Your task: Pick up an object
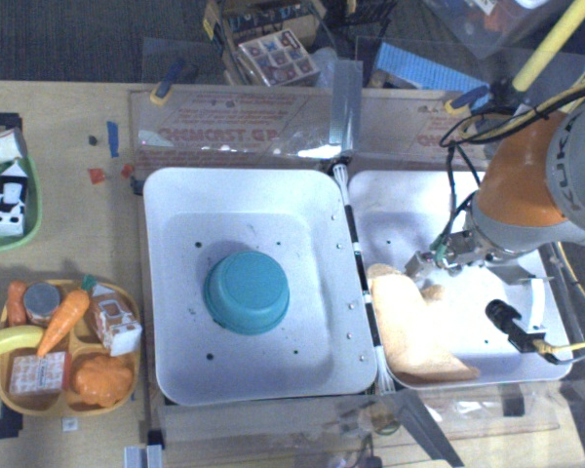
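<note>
Two bins side by side, pretty simple scene. Left bin [166,198] has a teal bowl [248,292] sitting upside down roughly in the middle. Right bin [395,198] has a tan pad [412,331] lying flat in its near-left corner, right against the wall between the bins. The arm [526,188] comes in from the right and the gripper [431,262] sits low over the right bin, just beside the pad's far edge. Honestly can't tell if it's spread or pressed together, or if it touches the pad. Off to the left on the bench, a yellow tray [0,378] with toy food, carrot [63,320] included.
</note>
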`<state>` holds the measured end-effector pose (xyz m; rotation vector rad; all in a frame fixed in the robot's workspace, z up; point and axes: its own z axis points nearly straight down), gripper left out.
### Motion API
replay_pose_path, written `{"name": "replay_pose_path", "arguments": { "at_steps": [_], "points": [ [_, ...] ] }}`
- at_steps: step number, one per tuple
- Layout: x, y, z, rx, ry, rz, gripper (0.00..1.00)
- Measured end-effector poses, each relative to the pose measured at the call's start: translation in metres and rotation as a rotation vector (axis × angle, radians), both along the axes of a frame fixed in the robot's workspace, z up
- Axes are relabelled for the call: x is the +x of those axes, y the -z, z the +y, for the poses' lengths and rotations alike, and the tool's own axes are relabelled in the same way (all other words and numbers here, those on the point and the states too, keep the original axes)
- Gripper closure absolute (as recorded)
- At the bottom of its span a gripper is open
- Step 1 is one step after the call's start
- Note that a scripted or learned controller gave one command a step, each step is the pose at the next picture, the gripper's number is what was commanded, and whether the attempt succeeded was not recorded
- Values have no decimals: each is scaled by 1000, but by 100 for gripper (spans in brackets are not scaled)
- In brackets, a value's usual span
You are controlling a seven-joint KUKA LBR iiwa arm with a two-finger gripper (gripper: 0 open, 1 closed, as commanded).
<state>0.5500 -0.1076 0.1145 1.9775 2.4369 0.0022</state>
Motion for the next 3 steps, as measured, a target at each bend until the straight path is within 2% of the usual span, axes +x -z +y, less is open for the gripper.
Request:
{"name": "replay_pose_path", "arguments": {
  "at_steps": [1, 3],
  "points": [
    [6, 26, 0, 1, -103, -2, 0],
    [6, 26, 0, 1, -103, -3, 0]
  ]
}}
